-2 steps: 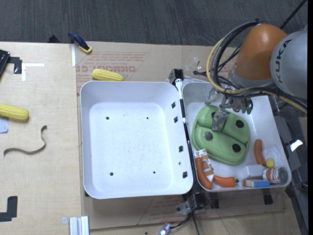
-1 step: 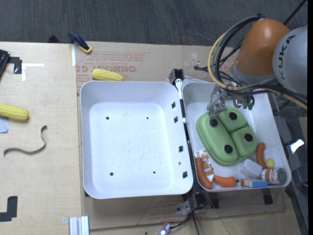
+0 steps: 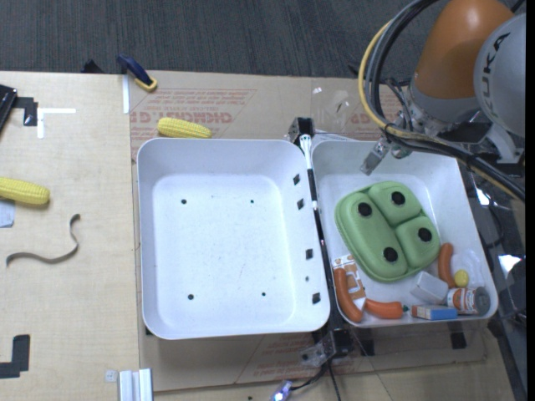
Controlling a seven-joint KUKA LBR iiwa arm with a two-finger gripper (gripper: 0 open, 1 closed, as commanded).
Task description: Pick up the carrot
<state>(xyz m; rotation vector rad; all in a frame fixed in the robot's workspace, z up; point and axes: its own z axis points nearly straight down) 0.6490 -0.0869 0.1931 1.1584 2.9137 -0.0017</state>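
We've got the gripper [image 3: 378, 157] hanging above the green tray [image 3: 389, 230], whether apart or together we cannot tell, while the carrot [image 3: 383, 309] lies untouched just below that tray, so the whole pickup remains.

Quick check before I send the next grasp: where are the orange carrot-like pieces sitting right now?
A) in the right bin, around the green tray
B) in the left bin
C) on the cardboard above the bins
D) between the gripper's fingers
A: orange pieces lie in the right bin, along the lower edges of the green tray.
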